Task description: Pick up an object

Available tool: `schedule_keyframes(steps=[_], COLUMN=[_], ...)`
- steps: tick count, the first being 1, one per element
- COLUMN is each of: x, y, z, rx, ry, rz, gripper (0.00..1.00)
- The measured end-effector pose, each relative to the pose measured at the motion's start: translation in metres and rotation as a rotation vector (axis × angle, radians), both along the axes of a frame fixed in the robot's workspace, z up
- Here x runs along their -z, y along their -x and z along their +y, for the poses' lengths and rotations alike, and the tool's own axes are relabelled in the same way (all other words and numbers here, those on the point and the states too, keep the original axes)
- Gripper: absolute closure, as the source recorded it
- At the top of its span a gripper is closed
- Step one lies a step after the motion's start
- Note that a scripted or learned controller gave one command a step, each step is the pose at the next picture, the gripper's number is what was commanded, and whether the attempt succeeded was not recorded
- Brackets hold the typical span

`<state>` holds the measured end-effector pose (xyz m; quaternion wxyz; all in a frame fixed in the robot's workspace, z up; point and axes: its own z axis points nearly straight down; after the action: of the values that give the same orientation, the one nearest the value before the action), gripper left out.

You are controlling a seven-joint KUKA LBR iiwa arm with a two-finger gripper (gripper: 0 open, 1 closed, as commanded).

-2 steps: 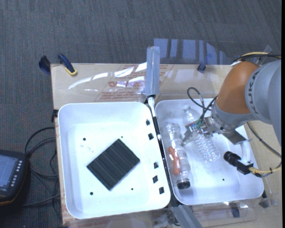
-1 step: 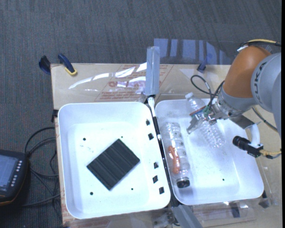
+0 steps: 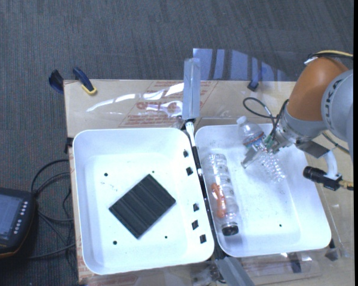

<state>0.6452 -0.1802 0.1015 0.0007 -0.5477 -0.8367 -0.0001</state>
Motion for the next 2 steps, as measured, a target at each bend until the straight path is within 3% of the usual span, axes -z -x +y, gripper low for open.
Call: schedule_keyframes(steps=[2], x=[-0.015], y=[-0.001], z=[-0.029], rx=[0.004], ry=[0.0], rz=[-0.004], gripper=[0.0])
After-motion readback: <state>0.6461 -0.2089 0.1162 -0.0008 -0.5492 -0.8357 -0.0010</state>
